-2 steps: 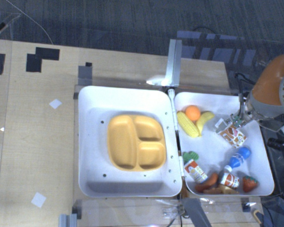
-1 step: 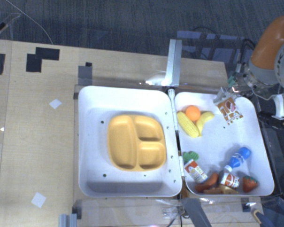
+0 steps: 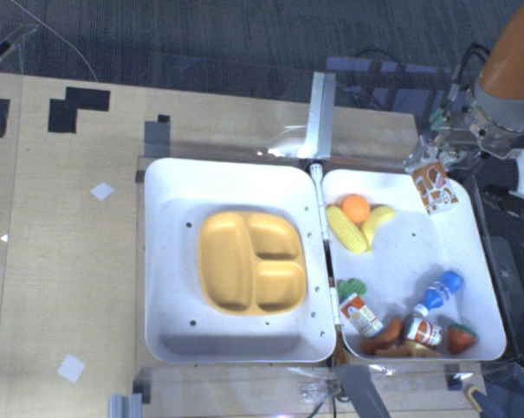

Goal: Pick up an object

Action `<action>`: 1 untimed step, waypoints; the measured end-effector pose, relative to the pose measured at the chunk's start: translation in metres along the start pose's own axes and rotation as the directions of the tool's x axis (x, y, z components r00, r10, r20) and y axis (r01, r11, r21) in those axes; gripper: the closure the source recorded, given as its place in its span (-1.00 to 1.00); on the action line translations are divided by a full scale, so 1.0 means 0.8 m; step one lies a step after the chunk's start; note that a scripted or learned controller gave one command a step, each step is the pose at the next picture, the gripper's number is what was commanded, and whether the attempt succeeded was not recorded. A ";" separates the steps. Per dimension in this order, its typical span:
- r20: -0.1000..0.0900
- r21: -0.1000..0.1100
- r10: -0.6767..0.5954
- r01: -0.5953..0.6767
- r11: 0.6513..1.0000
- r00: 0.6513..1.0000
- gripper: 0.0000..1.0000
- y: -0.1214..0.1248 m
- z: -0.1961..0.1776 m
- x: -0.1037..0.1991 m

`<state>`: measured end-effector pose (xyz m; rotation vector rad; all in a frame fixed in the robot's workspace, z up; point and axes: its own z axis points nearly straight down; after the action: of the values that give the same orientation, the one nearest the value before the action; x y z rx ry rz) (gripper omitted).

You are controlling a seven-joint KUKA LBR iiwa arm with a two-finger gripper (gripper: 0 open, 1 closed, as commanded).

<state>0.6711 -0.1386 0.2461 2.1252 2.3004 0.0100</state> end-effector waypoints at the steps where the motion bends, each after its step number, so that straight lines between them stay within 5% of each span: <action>1: -0.005 0.008 -0.304 0.304 0.953 0.953 1.00 -0.005 0.106 -0.023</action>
<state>0.6693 -0.1572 0.1611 1.7498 2.6062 0.0012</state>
